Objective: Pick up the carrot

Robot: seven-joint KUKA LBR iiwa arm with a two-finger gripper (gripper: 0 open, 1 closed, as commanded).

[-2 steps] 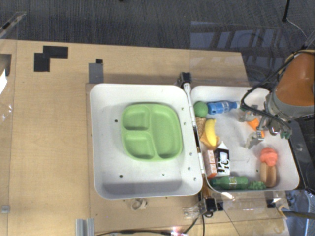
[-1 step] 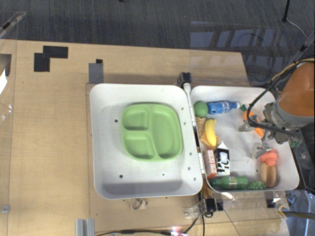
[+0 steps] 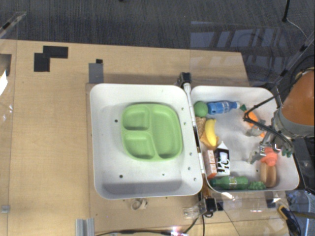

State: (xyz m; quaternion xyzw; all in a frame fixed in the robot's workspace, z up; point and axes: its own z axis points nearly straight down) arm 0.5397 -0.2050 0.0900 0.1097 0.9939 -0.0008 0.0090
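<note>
Orange: 1 carrot (image 3: 251, 117); 2 white bins (image 3: 98, 132).

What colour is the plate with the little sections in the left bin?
The plate is light green, seen best in the camera view.

Even overhead light, soft shadows, slightly blurred detail.

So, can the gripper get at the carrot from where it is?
Probably yes: the carrot lies uncovered in the right bin, nothing on it, and the gripper hangs close by in that bin. A black cable crosses above it.
</note>
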